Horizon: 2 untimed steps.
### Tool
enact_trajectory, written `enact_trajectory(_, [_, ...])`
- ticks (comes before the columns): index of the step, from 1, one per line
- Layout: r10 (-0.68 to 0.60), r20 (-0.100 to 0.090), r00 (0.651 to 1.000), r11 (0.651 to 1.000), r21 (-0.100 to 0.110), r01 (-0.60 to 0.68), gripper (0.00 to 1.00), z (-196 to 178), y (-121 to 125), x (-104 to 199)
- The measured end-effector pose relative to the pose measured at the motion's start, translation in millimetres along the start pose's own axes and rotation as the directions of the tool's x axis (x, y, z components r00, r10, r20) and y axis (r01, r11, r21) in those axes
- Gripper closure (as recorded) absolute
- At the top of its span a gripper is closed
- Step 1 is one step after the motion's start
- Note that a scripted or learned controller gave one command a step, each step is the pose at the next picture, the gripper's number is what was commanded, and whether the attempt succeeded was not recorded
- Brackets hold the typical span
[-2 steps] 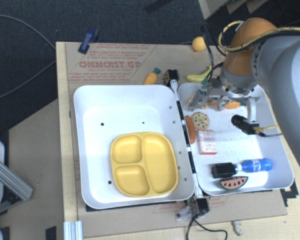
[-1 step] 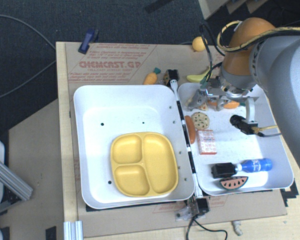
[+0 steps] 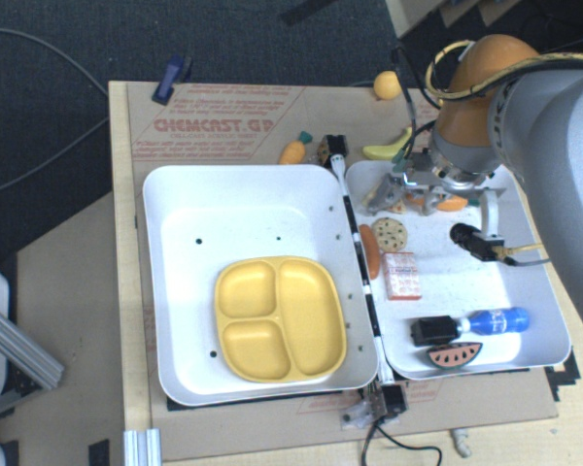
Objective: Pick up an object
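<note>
Nearest in the right bin [image 3: 554, 343], a watermelon slice [image 3: 454, 354] lies by the near wall. Just beyond it, a blue bottle [image 3: 494, 322] lies on its side, with a black block [image 3: 433, 330] at its left end. Further in, a small pink packet [image 3: 402, 277] lies flat towards the left side of this bin. A reddish sausage [image 3: 369, 249] runs along the left wall, just left of the packet. Just beyond the packet is a round cookie [image 3: 390, 231].

In the left bin [image 3: 175, 260], a yellow divided plate [image 3: 280, 316] sits in the near half, right of centre.

The gripper [image 3: 411, 194] is low over the far end of the right bin, just beyond the cookie. Whether it is wide or narrow cannot be told from here, and nothing can be seen held in it. A small orange piece [image 3: 452, 203] lies just right of it.

Beyond the bins, a banana [image 3: 387, 149] rests at the right bin's far-left corner. An orange toy [image 3: 293, 151] and a black item [image 3: 334, 147] lie on the surface [image 3: 223, 124] behind the left bin. Further back are an orange ball [image 3: 388, 85] and, at the far left corner, a blue object [image 3: 170, 81].
</note>
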State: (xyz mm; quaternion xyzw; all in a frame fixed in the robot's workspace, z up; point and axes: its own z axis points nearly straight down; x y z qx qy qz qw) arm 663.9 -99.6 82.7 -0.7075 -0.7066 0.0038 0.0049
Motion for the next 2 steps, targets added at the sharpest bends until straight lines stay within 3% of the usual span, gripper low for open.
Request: enact_trajectory(2, [-0.001, 0.003, 1.0, 1.0, 0.0, 0.001, 0.0, -0.7, 0.1, 5.8])
